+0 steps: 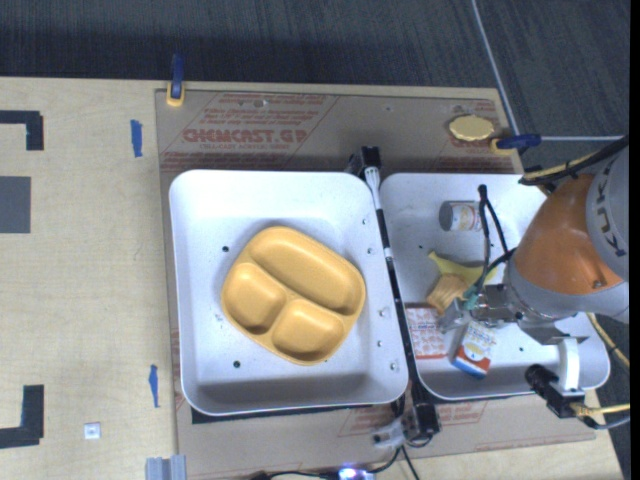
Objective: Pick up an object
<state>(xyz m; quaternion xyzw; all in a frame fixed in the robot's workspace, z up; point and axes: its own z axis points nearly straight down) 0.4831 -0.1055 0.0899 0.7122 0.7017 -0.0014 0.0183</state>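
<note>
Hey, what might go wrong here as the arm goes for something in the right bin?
1. The end effector sits among a tight cluster: a yellow banana, a tan crinkled packet and a small white carton with a blue base. It may nudge them or catch two.
2. The flat red-and-white printed card lies flush on the bin floor, so a grasp would likely slip.

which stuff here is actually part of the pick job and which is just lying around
Part of the job:
- gripper, low in the right bin
- small carton under it
- banana
- yellow-brown piece
- small can
- flat red-print card

Lying about:
- yellow tray in the left bin
- blue clamp
- round tan disc
</note>
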